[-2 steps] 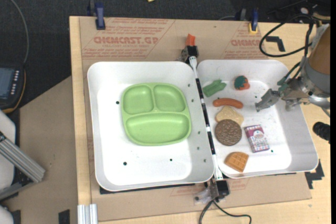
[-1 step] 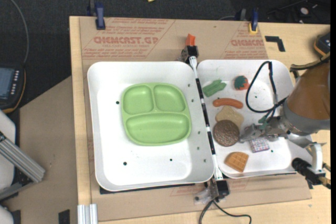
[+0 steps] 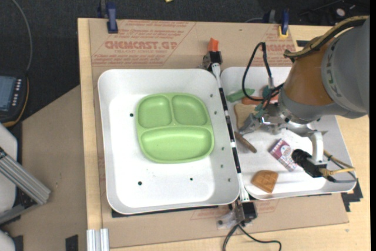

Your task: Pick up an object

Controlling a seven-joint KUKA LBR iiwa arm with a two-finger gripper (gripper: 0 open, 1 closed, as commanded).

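Reaching into the right bin [image 3: 329, 185] from the right, the arm lowers its claw [image 3: 258, 122] over scattered objects; whether it is spread or pressed together cannot be told. One brown wooden stick [image 3: 245, 144] lies just below it, likely light and stiff, best pinched across its middle. Also counted: one tan biscuit-like piece [image 3: 265, 180], one printed packet [image 3: 282, 153]; the left bin [image 3: 117, 185] holds one green divided plate [image 3: 174, 127]

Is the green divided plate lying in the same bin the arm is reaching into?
No: the green divided plate lies in the left bin, while the arm reaches into the right bin.
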